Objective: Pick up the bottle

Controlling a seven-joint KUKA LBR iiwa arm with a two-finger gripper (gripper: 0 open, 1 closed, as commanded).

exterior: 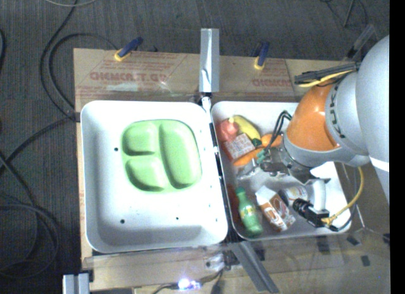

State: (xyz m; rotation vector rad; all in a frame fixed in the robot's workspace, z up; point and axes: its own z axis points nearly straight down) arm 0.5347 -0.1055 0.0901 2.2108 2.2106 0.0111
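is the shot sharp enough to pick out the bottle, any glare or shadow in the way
Camera view: soft and a bit grainy overall, yet the green bottle reads clearly in the right bin; the arm shades the clutter beside it, not the bottle; a small bright glare spot sits at the bench's front edge, away from both bins.

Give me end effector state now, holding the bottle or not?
End effector: cannot be told, the arm's wrist hides it from above. The small green plastic bottle with a red cap lies in the right-hand shallow white bin, apart from it, not held.
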